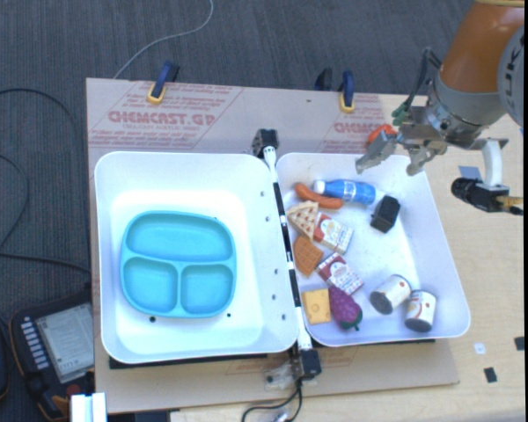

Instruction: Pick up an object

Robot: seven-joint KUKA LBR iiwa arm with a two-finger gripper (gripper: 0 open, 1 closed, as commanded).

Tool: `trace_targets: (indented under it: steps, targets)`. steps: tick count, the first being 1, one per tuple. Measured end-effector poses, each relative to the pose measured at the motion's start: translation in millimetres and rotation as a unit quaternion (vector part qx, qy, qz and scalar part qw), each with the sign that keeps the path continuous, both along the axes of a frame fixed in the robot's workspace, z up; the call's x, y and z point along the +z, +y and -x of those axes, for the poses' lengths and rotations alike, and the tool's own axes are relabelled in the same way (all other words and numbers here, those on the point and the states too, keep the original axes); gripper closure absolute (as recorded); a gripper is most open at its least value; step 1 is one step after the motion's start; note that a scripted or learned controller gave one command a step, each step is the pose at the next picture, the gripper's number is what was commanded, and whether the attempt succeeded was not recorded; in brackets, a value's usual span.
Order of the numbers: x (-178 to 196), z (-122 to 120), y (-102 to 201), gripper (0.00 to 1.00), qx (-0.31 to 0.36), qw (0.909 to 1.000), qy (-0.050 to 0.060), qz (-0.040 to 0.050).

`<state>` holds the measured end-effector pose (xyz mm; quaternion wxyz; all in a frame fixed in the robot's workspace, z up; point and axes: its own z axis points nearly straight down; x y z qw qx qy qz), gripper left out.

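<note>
Camera view: jaws [392, 156] spread, empty, above blue bottle [348, 190] lying crosswise, cap pointing left

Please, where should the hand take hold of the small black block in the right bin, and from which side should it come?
Probably from above, closing across the short sides of the black block. It lies flat on the floor of the right bin, apart from the blue bottle and the food packets, so fingers have room on both sides. The hand hovers open near the bin's far edge.
</note>
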<state>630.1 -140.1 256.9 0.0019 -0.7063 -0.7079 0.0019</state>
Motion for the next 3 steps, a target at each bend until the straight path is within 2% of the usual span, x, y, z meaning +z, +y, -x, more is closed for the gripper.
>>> trace_targets:
  steps: [1, 2, 3]
  targets:
    - [-151.2, -22.8, 16.5, 0.00, -0.001, 1.0000, -0.001, 0.0002]
    - [-169.8, 31.1, 27.2, 0.00, -0.001, 1.0000, -0.008, 0.0019]
    - [-162.4, 30.7, 27.7, 1.00, 0.000, 1.0000, -0.006, 0.0011]
